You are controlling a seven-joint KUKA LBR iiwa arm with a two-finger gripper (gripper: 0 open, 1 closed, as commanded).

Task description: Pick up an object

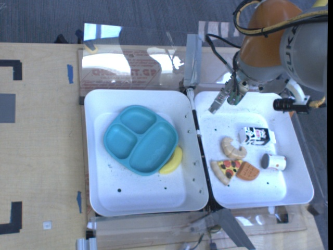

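Observation:
In the right bin (299,191) lie a black-and-white carton (256,135), a tan pastry (233,148), a toy pizza slice (225,170), an orange waffle piece (248,171) and a small white cup on its side (274,162). My gripper (227,101) hangs over the bin's far left corner, above and to the left of the carton. It is open, with nothing between its fingers. The left bin (99,191) bears a blue divided plate (140,138) with a yellow banana (172,162) poking out from under its right edge.
The two bins' rims meet in a ridge (196,139) between them. A clear panel (135,69) and a grey upright bracket (192,61) stand behind the bins. Cables loop off the orange wrist band (265,30) at the upper right.

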